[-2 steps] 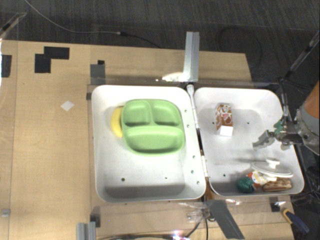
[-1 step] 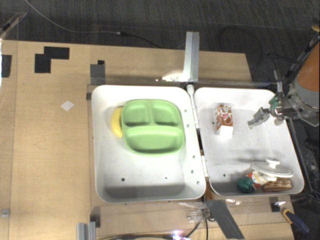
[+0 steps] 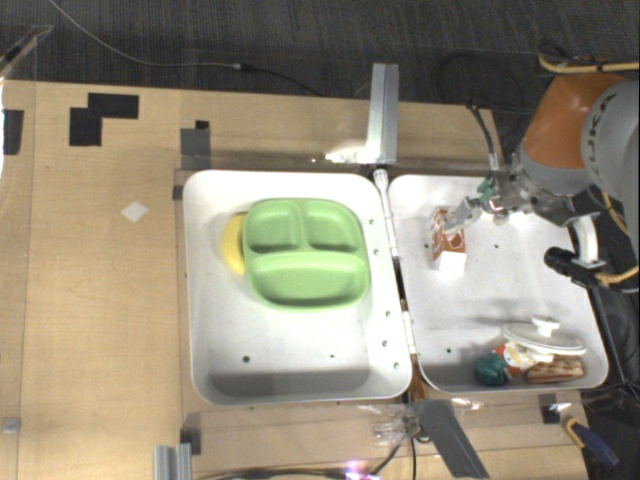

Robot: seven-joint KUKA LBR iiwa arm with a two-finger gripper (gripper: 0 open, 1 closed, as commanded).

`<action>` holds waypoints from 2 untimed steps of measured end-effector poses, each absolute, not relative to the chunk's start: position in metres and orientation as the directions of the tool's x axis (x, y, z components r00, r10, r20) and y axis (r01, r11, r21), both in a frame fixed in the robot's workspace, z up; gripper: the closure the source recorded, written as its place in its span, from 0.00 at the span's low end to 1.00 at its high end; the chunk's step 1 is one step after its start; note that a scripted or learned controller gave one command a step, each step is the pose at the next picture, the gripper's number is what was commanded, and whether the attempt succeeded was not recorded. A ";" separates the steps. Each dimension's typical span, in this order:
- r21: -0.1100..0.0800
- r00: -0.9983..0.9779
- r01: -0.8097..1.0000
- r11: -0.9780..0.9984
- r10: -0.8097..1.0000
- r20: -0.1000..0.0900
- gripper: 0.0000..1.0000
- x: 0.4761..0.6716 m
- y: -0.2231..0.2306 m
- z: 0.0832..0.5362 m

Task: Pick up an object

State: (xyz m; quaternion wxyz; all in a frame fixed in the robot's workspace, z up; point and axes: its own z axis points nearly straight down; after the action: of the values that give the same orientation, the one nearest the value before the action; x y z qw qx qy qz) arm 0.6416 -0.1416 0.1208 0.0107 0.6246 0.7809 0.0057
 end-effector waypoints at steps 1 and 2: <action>0.033 -0.315 0.948 0.315 0.949 -0.023 0.00 0.655 -0.119 0.109; 0.048 -0.275 0.960 0.276 0.961 -0.026 0.00 0.638 -0.096 0.109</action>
State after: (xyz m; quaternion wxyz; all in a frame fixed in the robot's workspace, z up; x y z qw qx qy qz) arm 0.6381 -0.0961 0.1093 0.0249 0.6015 0.7984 0.0115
